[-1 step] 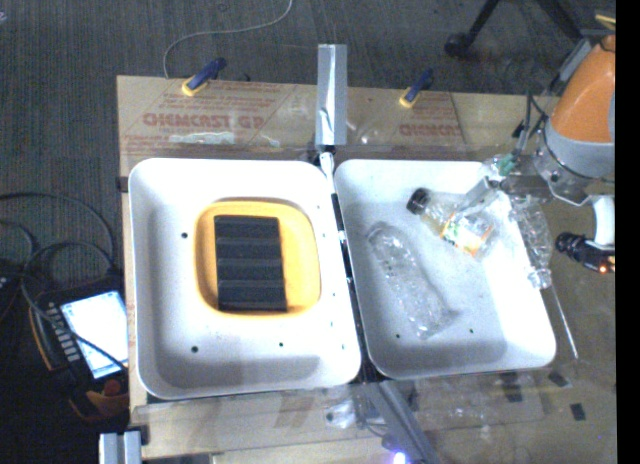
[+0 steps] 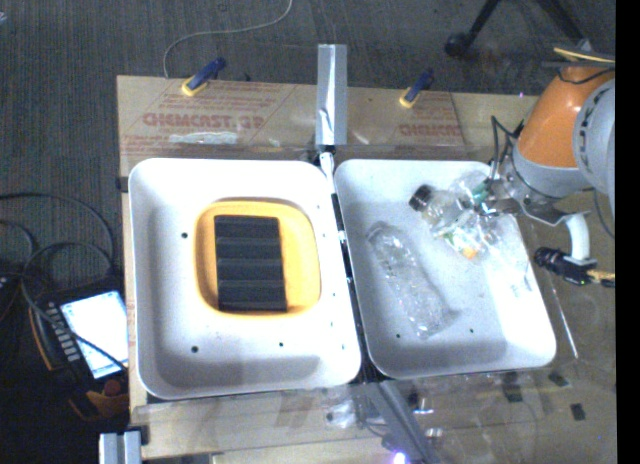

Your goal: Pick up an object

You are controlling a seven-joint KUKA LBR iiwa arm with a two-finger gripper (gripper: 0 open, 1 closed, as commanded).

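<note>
A clear plastic bottle point(image 2: 405, 277) lies on its side in the middle of the right bin point(image 2: 520, 337). A second clear, crumpled bottle point(image 2: 455, 214) with a black cap lies in that bin's far right part, with a green and orange scrap showing through it. My gripper point(image 2: 492, 195) comes in from the right and sits low at the crumpled bottle's right end, touching or nearly touching it. In the left bin point(image 2: 160, 282) rests a yellow rounded tray point(image 2: 205, 252) with a black ridged block point(image 2: 250, 262) on it.
A metal post point(image 2: 330, 92) stands at the far end between the two bins. Two blue-and-yellow clamps point(image 2: 203, 75) hold the board behind the bins. A tablet point(image 2: 95, 327) and cables lie on the floor to the left.
</note>
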